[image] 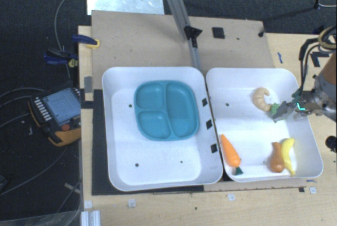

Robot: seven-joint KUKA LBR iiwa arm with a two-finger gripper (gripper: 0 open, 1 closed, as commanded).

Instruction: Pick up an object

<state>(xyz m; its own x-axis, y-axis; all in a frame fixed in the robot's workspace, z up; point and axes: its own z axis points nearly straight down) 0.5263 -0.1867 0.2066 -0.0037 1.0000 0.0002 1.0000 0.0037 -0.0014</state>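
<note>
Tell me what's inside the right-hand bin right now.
The right bin holds a carrot, a banana beside a brown toy, and a cream curled piece. The gripper covers something green next to it.

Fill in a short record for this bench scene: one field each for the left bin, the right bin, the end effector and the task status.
left bin: holds a blue plate with three sections
right bin: holds a croissant, a carrot, a banana and an orange-brown toy touching the banana
end effector: low over the right bin, just beside the croissant, at a small green piece
task status: nothing seen lifted; all items lie on the bin floors
</note>
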